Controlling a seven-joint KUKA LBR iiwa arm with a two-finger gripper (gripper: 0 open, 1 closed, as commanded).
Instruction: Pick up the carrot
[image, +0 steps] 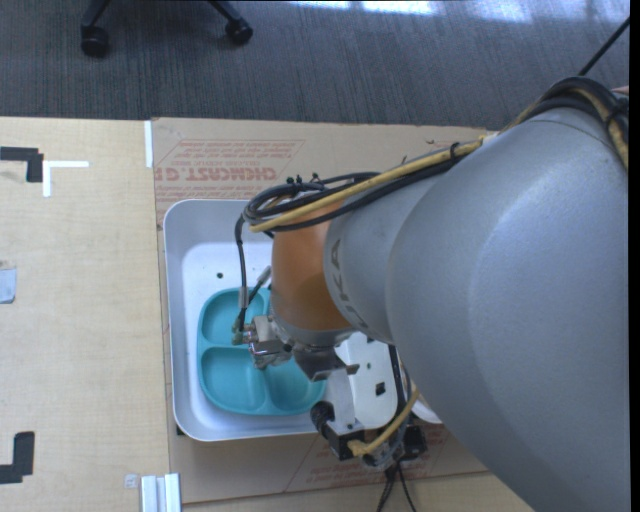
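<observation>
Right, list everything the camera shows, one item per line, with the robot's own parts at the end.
white bin: one, white, left of centre on the bench, partly under the arm.
divided plate: one, teal, inside the white bin, its right side covered by the arm.
cardboard sheet: one, brown with red print, under the bin.
bench top: one, pale wood, left side.
black marks: two, black, on the bench's left edge, upper and lower.
chair casters: two, black, on the grey carpet at top.
arm: one, grey with an orange band, reaching in from the right over the bin.
cables: a bundle, black and yellow, along the arm.
</observation>
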